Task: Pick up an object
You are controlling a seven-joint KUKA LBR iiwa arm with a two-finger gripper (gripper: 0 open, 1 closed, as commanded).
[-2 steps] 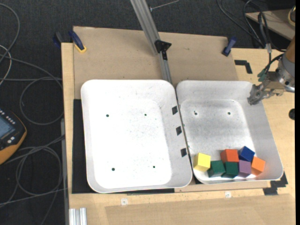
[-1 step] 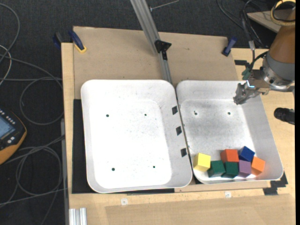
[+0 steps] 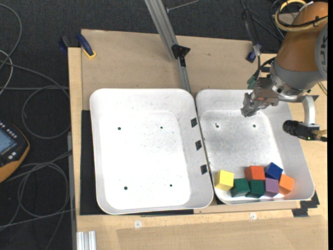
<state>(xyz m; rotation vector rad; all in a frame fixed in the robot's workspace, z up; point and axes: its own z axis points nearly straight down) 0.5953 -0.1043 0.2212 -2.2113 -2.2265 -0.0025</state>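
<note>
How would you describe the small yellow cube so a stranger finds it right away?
Look in the right-hand shallow white bin, along its near edge, where a cluster of coloured blocks sits. The small yellow cube is the leftmost of them, beside a dark green block, and it is the one yellow piece.

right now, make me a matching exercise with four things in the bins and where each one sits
Things:
1. yellow block
2. blue block
3. gripper
4. purple block

Places:
A. over the far end of the right bin
B. left end of the block cluster
C. between a green block and an orange block
D. back of the cluster, right of the red block

Pairs: 1-B, 2-D, 3-A, 4-C
</note>
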